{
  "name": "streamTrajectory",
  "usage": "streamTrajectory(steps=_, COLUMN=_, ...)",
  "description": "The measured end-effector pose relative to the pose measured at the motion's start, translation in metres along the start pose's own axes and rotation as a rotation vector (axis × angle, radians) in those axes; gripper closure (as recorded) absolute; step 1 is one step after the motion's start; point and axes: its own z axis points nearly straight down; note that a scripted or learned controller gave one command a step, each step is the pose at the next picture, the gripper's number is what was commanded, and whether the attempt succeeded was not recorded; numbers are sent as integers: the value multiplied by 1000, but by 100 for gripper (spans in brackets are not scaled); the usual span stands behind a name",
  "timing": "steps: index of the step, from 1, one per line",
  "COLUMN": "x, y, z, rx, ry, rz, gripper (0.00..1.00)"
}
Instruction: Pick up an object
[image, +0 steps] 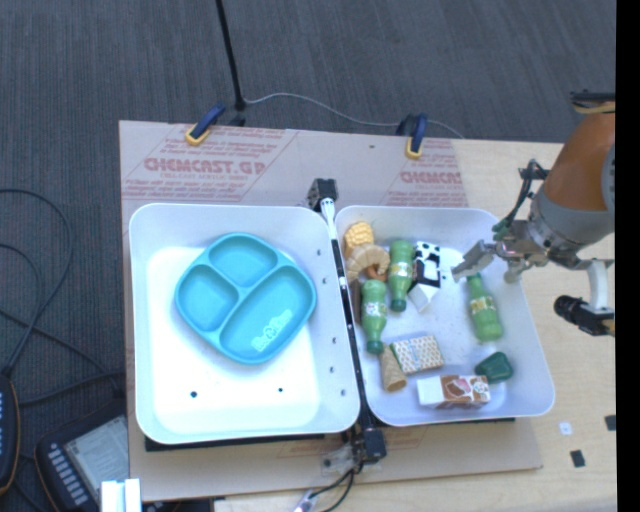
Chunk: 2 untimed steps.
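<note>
My gripper (494, 265) hangs over the right bin's (530, 400) far right part, fingers spread open with nothing between them. A green bottle (485, 310) lies just below it, its neck pointing up toward the fingers. Left of it are a black-and-white carton (429, 264), two more green bottles (401, 272) (373, 314), a yellow corn cob (358, 237) and a tan pretzel-like piece (373, 262). Nearer the front lie a patterned box (417, 352), a cone (392, 373), a small red-and-white carton (456, 390) and a dark green piece (494, 366).
The left bin (150, 400) holds a blue divided plate (245, 297). The arm's orange band (585, 165) and grey wrist rise at the right edge. Two clamps (205, 124) (413, 135) hold the cardboard at the back. Cables run on the floor at left.
</note>
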Motion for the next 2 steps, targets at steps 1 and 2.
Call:
streamTrajectory(steps=1, x=3, y=25, z=39, rx=-15, ry=3, rz=-4, gripper=0)
streamTrajectory(steps=2, x=6, y=10, z=52, rx=-2, ry=10, rz=-5, gripper=0)
